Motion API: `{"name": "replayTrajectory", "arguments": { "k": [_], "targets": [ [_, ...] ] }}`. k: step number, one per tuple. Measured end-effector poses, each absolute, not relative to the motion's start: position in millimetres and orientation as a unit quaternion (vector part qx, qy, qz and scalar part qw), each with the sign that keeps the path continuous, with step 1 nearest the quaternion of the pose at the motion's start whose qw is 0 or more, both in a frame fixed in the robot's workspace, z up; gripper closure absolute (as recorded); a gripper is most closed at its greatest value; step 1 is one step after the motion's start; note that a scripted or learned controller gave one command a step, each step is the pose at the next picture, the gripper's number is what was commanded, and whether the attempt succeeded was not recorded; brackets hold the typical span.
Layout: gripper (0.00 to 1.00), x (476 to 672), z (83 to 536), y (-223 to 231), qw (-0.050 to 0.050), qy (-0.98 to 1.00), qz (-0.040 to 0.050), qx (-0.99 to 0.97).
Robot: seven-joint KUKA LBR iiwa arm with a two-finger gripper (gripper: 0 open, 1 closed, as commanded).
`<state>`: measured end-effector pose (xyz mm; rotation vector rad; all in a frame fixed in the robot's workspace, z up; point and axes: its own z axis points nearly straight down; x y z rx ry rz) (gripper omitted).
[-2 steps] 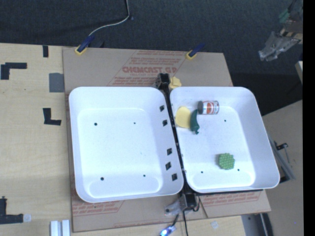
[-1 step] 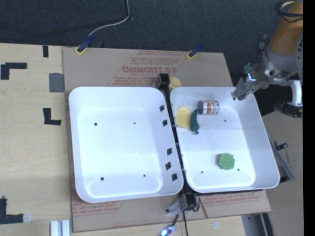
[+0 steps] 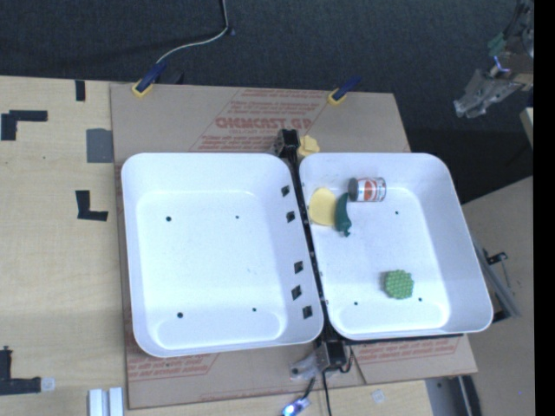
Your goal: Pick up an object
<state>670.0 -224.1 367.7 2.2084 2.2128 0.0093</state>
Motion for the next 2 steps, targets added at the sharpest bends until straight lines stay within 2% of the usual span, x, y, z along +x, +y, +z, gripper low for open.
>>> {"name": "replayTrajectory", "arguments": {
  "k": [1,2],
  "targets": [
    [1.00,665.4,211,-222,-0.007,0.707,-0.0041,0.707],
    [1.00,669.9,337,-222,0.006,0.708,0.0028,0.706]
  ]
}}
